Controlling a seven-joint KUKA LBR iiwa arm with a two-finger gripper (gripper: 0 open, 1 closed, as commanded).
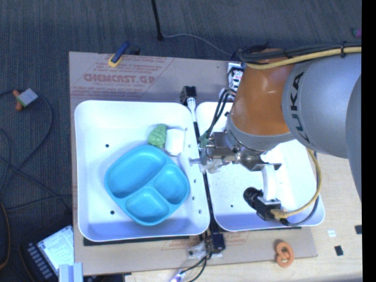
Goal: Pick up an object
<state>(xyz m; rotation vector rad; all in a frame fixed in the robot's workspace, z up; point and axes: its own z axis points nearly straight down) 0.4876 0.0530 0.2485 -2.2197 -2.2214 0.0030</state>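
A blue three-compartment plate [147, 184] lies in the left bin [94, 134]. Against the plate's far edge sit a green lumpy object [157, 135] and a small white block [174, 141], touching each other. The arm's orange band and grey wrist hang over the right bin [299, 216] and hide most of it. My gripper [207, 159] is low at the wall between the two bins, just right of the plate's rim and below the white block. I see nothing held in it.
A black-and-white pen-like tool [190, 97] lies at the far end of the divider. A black connector with a yellow cable [261, 204] hangs over the right bin. An orange ring [284, 253] rests on the bench in front of the bins.
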